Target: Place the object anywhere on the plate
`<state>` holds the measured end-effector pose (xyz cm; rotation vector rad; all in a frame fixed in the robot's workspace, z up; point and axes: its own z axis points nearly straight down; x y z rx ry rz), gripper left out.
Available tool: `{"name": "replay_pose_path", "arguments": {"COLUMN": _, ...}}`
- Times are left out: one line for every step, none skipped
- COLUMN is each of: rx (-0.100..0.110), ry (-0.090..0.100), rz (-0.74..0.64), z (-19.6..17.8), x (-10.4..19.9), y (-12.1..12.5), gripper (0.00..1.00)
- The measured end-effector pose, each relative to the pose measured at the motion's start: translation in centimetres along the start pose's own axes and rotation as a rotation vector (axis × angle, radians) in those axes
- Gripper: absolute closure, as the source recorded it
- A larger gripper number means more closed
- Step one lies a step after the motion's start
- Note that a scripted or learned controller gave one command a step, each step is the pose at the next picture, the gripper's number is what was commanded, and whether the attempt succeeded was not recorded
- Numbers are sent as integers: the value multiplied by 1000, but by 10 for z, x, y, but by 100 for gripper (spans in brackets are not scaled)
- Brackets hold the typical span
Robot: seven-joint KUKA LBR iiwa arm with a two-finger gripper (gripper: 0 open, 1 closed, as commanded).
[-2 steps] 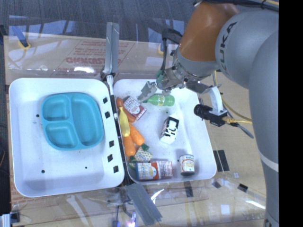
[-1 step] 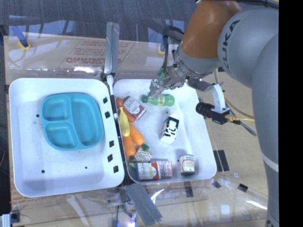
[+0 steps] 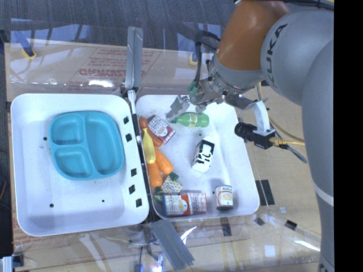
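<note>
A light blue plate (image 3: pixel 85 146) with three compartments lies in the left white bin (image 3: pixel 28 208). My gripper (image 3: pixel 188 101) hangs low over the back of the right bin (image 3: pixel 241 163), just above and slightly left of a green bottle (image 3: pixel 191 119) lying on its side. Nothing shows held in the gripper. The orange-banded wrist hides the bin's back right corner.
The right bin also holds a red packet (image 3: pixel 161 129), a yellow banana (image 3: pixel 148 146), orange carrots (image 3: pixel 160 164), a black-and-white bottle (image 3: pixel 203 154), a small can (image 3: pixel 224 197), a lying jar with a red label (image 3: pixel 182 203) and a green-patterned packet (image 3: pixel 172 185). A grey divider (image 3: pixel 134 61) separates the bins.
</note>
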<state>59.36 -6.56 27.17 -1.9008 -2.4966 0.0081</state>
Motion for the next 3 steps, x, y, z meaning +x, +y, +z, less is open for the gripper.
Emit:
{"name": "replay_pose_path", "arguments": {"rx": 1, "ry": 0, "rz": -6, "z": -10, "x": 0, "y": 0, "gripper": 100}}
{"name": "replay_pose_path", "arguments": {"rx": 1, "ry": 0, "rz": -6, "z": -10, "x": 0, "y": 0, "gripper": 0}}
{"name": "replay_pose_path", "arguments": {"rx": 2, "ry": -1, "rz": -12, "z": -20, "x": 0, "y": 1, "gripper": 100}}
